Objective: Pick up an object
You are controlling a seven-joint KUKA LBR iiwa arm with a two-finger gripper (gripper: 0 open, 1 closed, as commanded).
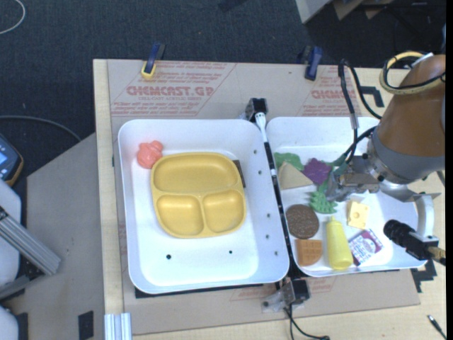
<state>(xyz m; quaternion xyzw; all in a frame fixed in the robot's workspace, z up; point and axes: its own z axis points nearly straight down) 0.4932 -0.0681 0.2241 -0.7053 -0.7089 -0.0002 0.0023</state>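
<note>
My gripper (338,185) hangs low in the right bin (311,129), under the grey wrist and orange band. It sits just right of a purple grape bunch (316,169) and directly above a green frilly piece (323,202). A yellow cheese slice (358,214) lies just to its lower right. Further toward the front are a brown round cookie (303,221), a yellow bottle (338,244), an orange piece (308,251) and a purple-and-white packet (365,246). A green leaf (287,160) and a tan slice (293,178) lie at the bin's left.
The left bin (134,211) holds a yellow divided plate (198,193) and a pink toy (149,154) at its back left corner. A black divider rail (272,190) separates the bins. Cables and a black fitting (403,237) hang by the arm at the right.
</note>
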